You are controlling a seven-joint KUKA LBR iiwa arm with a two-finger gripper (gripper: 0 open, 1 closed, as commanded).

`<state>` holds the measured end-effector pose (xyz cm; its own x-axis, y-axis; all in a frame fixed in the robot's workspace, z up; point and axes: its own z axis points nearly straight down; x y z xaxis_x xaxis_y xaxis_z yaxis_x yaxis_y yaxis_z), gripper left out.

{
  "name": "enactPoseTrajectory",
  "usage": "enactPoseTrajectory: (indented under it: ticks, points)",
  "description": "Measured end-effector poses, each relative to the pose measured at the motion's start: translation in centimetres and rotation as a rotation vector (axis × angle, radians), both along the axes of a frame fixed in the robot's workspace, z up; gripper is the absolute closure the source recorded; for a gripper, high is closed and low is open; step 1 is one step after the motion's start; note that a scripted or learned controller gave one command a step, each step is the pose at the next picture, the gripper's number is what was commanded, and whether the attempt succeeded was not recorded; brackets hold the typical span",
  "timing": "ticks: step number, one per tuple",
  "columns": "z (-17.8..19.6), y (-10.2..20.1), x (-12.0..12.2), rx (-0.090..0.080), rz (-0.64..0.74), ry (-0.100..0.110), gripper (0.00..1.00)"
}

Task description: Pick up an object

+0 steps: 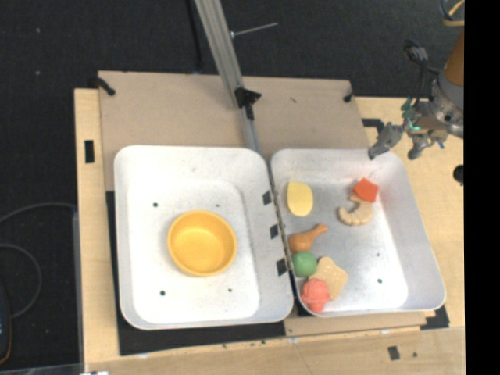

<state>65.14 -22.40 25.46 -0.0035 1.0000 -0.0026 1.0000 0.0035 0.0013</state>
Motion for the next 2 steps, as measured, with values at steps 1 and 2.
enactPoseTrajectory:
  ticks: [1,2]
  points:
    - [0.0,-0.1,0.0,-0.002,0.000,0.001,0.00]
    - [-6.3,-0.2,-0.3,0.000,-0.003,0.006,0.00]
